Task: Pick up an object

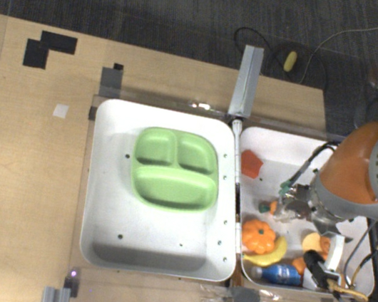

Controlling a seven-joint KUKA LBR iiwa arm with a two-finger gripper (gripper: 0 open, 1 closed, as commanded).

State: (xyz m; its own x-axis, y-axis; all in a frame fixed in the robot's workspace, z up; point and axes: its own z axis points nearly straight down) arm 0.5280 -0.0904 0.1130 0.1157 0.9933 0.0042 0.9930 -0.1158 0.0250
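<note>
- Two white bins: left bin (pixel 103 168), right bin (pixel 284 143)
- One green divided plate (pixel 174 167)
- One orange pumpkin (pixel 259 236)
- One banana (pixel 268 255)
- One blue bottle (pixel 280 274)
- One red block (pixel 251 164)

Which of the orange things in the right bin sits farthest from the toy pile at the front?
The orange-red block, lying alone near the bin's back-left corner; the orange pumpkin sits against the banana at the front.

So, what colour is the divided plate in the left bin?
Light green, seen in the camera view: the plate.
</note>
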